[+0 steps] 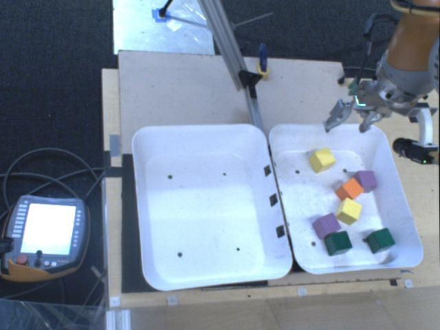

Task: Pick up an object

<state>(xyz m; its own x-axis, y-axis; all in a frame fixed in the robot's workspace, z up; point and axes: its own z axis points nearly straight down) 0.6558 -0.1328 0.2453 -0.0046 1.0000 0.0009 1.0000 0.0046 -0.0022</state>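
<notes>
The gripper hangs over the far edge of the right bin, its two fingers spread wide with nothing between them. The closest block, a yellow block, sits near the bin's far edge, a little toward the near-left from the fingers. The white floor around it is bare, so there looks to be room to come down.

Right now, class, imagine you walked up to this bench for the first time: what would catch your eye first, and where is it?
The coloured blocks stand out most, all in the right bin: a yellow block lies apart near the far end, while orange, purple and green ones cluster nearer. Next comes the arm's orange band at upper right, with the open fingers hanging over that bin's far rim, holding nothing.
</notes>
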